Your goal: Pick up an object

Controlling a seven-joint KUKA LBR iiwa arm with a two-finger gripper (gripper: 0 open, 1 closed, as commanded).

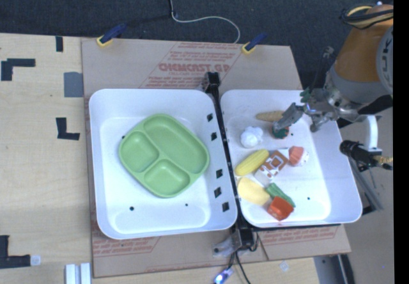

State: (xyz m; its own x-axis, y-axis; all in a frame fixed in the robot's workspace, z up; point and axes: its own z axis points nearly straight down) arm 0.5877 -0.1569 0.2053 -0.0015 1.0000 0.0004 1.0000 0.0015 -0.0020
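The right bin (332,177) holds several small toys: a tan cone-shaped piece (268,116), a white lump (251,137), a yellow corn cob (251,162), a brown-and-white box (275,163), an orange-and-white piece (296,155), a yellow lemon (252,191) and a red-and-green piece (279,205). A small dark green item (280,128) lies near the back of the bin. My gripper (302,120) hangs open over the bin's back right part. Its left finger (289,114) is just above the dark green item. Nothing sits between the fingers.
The left bin (105,148) holds a green divided plate (163,155). Black clips run along the wall between the two bins (220,148). A white cable (192,18) lies behind the bench, and the arm's orange band (364,33) is at the right.
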